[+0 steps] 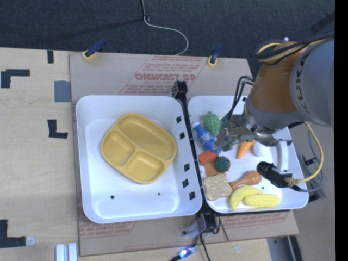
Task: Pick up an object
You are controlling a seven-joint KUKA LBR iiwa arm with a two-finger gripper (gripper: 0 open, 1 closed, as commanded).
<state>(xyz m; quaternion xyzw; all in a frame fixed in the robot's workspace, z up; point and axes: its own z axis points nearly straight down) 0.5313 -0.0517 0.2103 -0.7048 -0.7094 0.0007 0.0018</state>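
From my feed I see the arm (283,91) reaching in from three o'clock, its gripper (231,137) low over the right bin (296,200), just above the toy food; whether it is open or closed I cannot tell. The right bin holds a green vegetable (212,123) at its eleven o'clock, a blue bottle (204,137) just below that, an orange piece (207,157) and a dark green ball (222,164) near the divider, a carrot (244,147) beside the gripper, a cracker (217,187), a drumstick (247,179), a banana (235,197) and a corn cob (261,200) toward six o'clock. The left bin (89,200) holds a yellow compartment plate (138,147), lying flat on the table (32,162).
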